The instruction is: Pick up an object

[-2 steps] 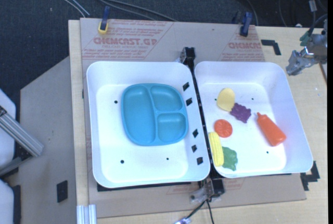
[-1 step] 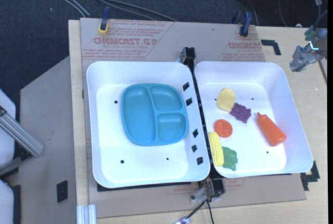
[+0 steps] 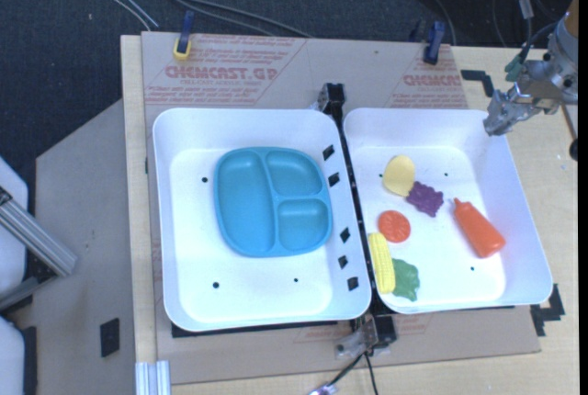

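My pincer [image 3: 501, 119] hung over the far right corner of the right bin [image 3: 524, 200]; whether it was wide or narrow I could not tell, and nothing showed in it. Below lay a yellow piece [image 3: 399, 174], a purple piece [image 3: 425, 197], an orange bottle [image 3: 478, 227], a red disc [image 3: 394, 226], corn [image 3: 381, 261] and a green piece [image 3: 405, 279]. The left bin [image 3: 175, 228] held a blue tray [image 3: 273, 200].

— What are those bins made of?
— The two shallow white plastic bins [image 3: 179, 200] look smooth and faintly glossy. The blue sectioned plastic tray [image 3: 273, 200] is matt.
— And your end effector?
— My grey metal end effector [image 3: 501, 119] looks dull; the brown board-topped desk [image 3: 276, 72] looks like printed paper.
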`<action>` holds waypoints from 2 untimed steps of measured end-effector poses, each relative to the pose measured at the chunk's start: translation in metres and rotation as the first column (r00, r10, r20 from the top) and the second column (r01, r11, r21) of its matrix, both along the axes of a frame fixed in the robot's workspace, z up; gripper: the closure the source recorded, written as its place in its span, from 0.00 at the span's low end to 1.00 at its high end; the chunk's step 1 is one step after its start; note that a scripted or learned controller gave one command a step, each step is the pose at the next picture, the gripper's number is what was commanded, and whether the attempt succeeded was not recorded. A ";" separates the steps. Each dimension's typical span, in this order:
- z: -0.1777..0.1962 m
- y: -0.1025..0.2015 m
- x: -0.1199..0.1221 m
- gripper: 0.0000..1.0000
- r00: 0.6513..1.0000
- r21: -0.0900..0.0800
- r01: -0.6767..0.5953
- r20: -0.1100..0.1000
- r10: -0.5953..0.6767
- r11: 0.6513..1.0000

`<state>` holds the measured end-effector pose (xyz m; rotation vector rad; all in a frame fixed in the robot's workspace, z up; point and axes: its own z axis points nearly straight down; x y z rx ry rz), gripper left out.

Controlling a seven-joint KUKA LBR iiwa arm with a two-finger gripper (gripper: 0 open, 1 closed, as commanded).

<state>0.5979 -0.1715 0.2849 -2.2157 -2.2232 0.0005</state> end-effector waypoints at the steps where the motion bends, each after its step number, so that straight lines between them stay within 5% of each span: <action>1: -0.002 0.052 -0.023 1.00 1.000 0.001 -0.001 -0.001 0.001 1.000; 2: -0.012 0.111 -0.043 1.00 1.000 0.002 -0.003 -0.002 0.003 1.000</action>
